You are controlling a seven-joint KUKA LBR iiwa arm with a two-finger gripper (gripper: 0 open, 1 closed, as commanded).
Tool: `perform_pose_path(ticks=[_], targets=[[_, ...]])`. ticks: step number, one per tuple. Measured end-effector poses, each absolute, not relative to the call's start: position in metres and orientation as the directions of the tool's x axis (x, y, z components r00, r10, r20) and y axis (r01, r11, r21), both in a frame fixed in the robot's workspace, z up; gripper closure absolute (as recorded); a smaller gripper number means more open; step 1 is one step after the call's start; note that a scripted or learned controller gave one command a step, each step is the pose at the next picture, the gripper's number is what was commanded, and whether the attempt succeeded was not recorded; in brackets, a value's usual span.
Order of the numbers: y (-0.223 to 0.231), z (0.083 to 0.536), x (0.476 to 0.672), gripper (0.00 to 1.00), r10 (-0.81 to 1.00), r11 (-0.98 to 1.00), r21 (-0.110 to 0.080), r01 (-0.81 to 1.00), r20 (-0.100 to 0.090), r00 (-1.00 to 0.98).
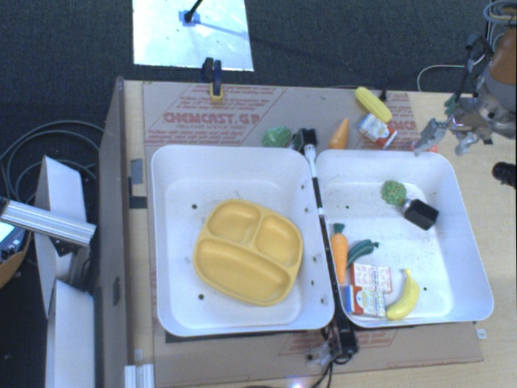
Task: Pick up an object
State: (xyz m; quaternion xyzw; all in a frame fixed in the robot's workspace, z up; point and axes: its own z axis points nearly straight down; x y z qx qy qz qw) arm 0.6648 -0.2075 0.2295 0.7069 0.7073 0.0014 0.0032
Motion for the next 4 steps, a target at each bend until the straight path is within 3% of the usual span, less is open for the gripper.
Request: perform_pose_path(ticks=[1, 2, 3, 4], targets=[[-0.207, 0.174, 0.624, 0.00, 1.000, 0.000, -0.004, 1.000, 0.001, 0.000], [-0.180, 0.118, 0.651, 0.00, 1.000, 0.006, 0.001, 1.000, 0.000, -0.006], [-0.208, 0.085, 0.648, 0.00, 1.000, -0.001, 0.005, 1.000, 0.000, 0.001], [-0.163, 0.085, 0.650, 0.00, 1.000, 0.008, 0.001, 1.000, 0.001, -0.008]])
